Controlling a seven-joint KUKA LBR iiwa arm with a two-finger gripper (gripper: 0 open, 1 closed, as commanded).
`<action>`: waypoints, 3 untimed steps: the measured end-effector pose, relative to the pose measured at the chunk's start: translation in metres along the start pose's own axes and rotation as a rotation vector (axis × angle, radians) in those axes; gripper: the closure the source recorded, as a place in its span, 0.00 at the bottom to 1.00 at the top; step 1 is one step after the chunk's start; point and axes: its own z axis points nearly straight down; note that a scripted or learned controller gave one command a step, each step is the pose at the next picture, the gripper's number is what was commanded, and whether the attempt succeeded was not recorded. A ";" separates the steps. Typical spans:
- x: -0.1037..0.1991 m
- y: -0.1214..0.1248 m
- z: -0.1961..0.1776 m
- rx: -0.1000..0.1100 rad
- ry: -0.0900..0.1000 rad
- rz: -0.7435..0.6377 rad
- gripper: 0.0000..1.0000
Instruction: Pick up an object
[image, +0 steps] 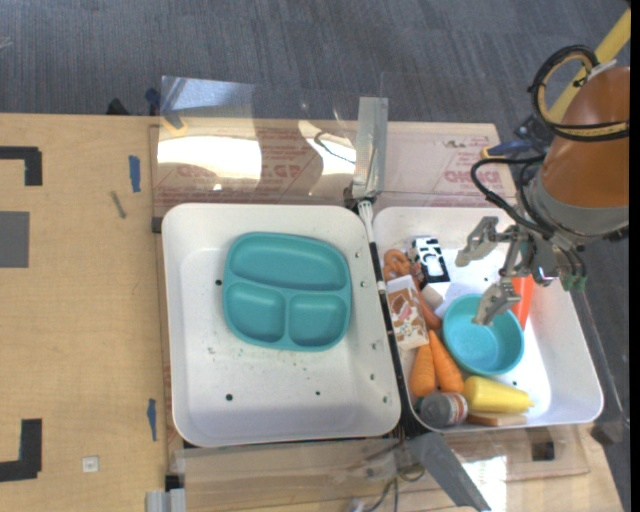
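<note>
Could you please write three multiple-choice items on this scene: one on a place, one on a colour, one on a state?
1. Where does the divided plate lie?
A. in the left bin
B. in the right bin
C. on the cardboard

2. What colour is the small bowl in the right bin?
A. red
B. blue
C. white

3. How does the gripper stand?
A. shut on a carrot
B. shut on the plate
C. open, holding nothing

Answers: 1 A, the plate rests on the floor of the left bin. 2 B, the bowl is plainly blue beside the carrots. 3 C, its fingers are spread above the bowl with nothing between them.
</note>
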 end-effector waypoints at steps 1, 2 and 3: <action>-0.069 0.000 0.115 0.001 -0.040 0.141 0.00; -0.019 -0.016 0.124 0.001 -0.068 0.198 0.00; -0.032 -0.009 0.125 0.009 -0.050 0.178 0.00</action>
